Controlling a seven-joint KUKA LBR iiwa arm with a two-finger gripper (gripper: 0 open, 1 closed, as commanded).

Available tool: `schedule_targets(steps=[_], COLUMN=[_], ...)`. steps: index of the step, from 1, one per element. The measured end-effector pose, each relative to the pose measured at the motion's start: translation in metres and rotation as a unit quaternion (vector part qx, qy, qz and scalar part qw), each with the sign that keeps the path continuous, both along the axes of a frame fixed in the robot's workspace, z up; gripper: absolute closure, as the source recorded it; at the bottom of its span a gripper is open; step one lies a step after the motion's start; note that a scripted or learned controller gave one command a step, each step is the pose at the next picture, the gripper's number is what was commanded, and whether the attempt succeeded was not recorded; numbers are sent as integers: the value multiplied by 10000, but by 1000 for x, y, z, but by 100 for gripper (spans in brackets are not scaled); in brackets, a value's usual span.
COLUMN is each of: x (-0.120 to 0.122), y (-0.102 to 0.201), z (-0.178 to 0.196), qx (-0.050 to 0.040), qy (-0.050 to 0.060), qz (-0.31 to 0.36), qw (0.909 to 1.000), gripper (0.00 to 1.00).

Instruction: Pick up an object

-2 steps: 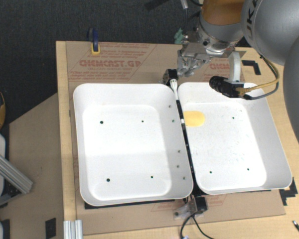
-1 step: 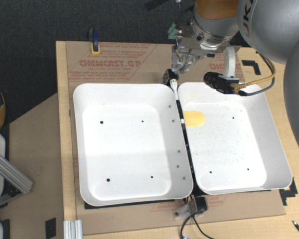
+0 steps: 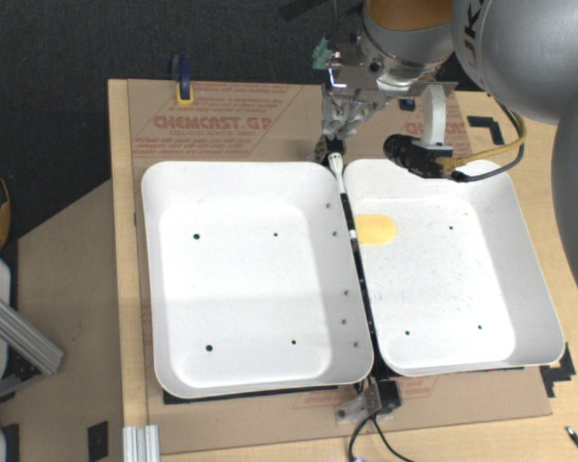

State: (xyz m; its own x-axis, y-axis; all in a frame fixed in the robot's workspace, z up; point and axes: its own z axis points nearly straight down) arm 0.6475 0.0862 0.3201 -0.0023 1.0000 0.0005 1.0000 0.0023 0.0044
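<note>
Jaws' state cannot be told; the gripper (image 3: 342, 123) hangs beyond the bins' far edge. Yellow object (image 3: 376, 229) lies in the right bin (image 3: 520, 258), near its left wall.

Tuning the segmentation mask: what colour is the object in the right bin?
Yellow, plain, seen in the camera view.

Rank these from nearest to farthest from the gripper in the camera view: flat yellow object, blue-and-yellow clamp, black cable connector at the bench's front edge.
From the gripper:
1. Flat yellow object, right bin, near its left wall.
2. Blue-and-yellow clamp, back left.
3. Black cable connector, front edge.
</note>
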Motion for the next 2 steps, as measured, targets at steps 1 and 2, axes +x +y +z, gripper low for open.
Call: schedule_targets(steps=[1,2], x=[-39,-44], y=[66,32], z=[-72,6], qx=[-1,1], qy=[65,-19], qz=[11,-24], qw=[10000,10000], gripper=[100,100])
